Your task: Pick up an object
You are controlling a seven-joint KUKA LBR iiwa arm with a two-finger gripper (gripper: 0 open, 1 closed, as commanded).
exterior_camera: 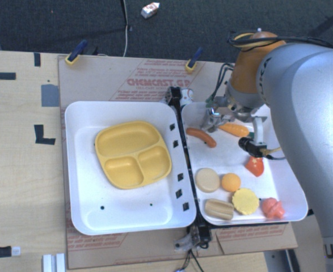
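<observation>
The right bin (285, 177) holds several toy foods. A brown-orange sausage (201, 136) lies near its back left, and an orange carrot (235, 130) lies just right of it. My gripper (214, 118) hangs low over the back of this bin, just above the sausage and left of the carrot. The grey arm with its orange band (248, 67) comes down to it from the right. Nothing shows held by the gripper.
Further forward in the right bin lie a red pepper (254, 166), an orange ball (230, 182), a beige disc (207, 179), a yellow disc (245, 201), a tan roll (219, 209) and a red piece (273, 207). A yellow divided plate (133, 153) sits in the left bin (78, 152).
</observation>
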